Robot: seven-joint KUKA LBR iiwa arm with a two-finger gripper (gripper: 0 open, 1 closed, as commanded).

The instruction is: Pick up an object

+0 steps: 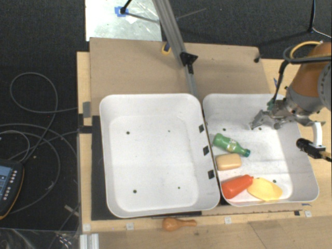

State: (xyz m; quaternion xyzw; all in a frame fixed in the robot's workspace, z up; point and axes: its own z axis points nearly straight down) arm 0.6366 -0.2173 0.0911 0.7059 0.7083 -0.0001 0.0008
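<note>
Reaching in from the right, the arm [311, 82] holds its hand [263, 119] over the upper part of the right bin [295, 160], with nothing between its fingers; whether those fingers stand apart or together I cannot tell from this slant. I judge the step in hand to be the approach: the hand has no thing yet and sits well apart from all of them.

Left of the hand lies the left bin [150, 154], with the bench [223, 71] beneath both. Below the hand and a little to its left, along the right bin's near-left side, the things lie in a loose row: the green bottle [230, 144] nearest the hand, then the tan block [229, 162], then the red piece [236, 185] touching the yellow piece [265, 189], farthest off.

The next move, I judge, calls for travelling down-left over the bottle, lining the fingers across its narrow body, and lowering squarely before closing.
</note>
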